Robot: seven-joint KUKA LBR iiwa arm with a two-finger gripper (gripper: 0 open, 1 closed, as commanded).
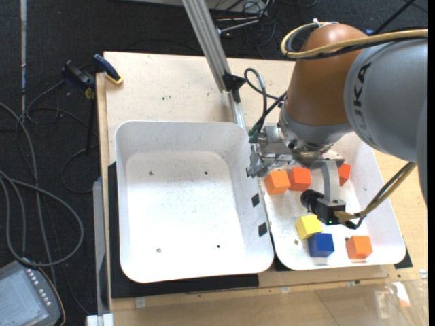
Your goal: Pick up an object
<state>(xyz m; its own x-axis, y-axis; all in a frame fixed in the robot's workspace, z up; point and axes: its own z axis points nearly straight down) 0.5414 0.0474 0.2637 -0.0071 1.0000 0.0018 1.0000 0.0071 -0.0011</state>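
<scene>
Several small blocks lie in the right bin. Two orange blocks sit side by side near its middle, and a red-orange one lies just to their right. Nearer the front are a yellow block, a blue block and another orange block. My gripper hangs over the two middle orange blocks. It is open, with one finger at the bin's left wall and the other to the right of the pair. Nothing is gripped between them.
The left bin lies beside the right one, the two sharing a raised divider. A slanted metal pole rises behind the bins. A black cable fitting hangs below the wrist over the blocks. Clamps sit at the bench's back left corner.
</scene>
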